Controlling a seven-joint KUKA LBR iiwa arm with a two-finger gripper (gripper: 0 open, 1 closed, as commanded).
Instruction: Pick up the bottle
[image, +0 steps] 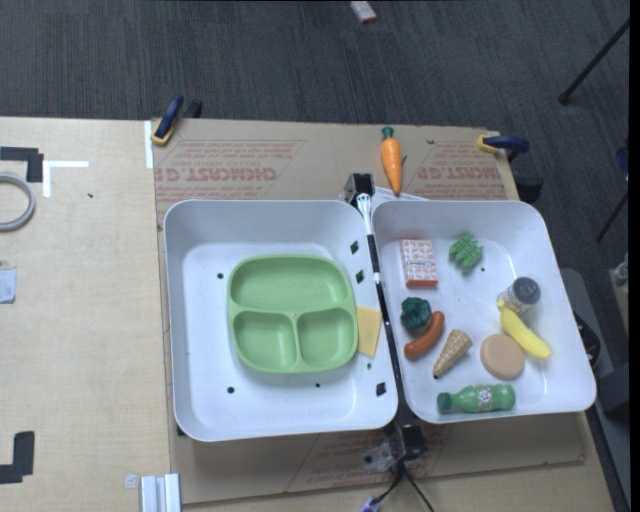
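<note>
A small green bottle (477, 399) with a pale label lies on its side near the front edge of the right bin (560, 280), its cap pointing left. Around it in the same bin lie an ice cream cone (450, 351), a round tan bun (502, 356) and a yellow banana (525, 333).
The right bin also holds a sausage (423, 336), dark green broccoli (416, 312), a leafy green piece (465, 250), a red-and-white box (418, 262) and a small jar (521, 294). The left bin (190, 300) holds a green divided plate (293, 313) and a cheese slice (369, 331). A toy carrot (390, 158) lies behind the bins.
</note>
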